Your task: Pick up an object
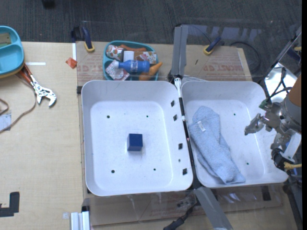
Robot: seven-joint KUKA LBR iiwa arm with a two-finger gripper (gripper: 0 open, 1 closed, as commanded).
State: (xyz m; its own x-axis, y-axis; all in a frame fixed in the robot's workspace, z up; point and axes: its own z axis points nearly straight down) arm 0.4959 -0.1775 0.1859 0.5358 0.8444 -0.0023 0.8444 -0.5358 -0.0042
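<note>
Camera view looks down at a slant on two shallow white plastic bins set side by side on a pale wooden bench. Near the middle of the left bin sits a small dark-blue cube, resting flat on the bin floor and well apart from every wall. Inside the right bin lies a light-blue folded cloth, stretched from the upper left of the bin floor down toward the lower rim, with a small white tag on its upper part.

At the right edge, the grey arm's two-finger gripper hangs over the right side of the right bin, to the right of the cloth and apart from it. One metal finger juts leftward; whether the fingers are spread or pressed together cannot be told from this angle, and nothing is visible between them. The cube is in the other bin, well away from the gripper.

Behind the left bin stands a teal plastic tub full of mixed small items, among them a blue bottle and orange pieces. On the bench to the left lie a metal adjustable wrench and part of a light-blue divided tray at the picture's edge.
</note>
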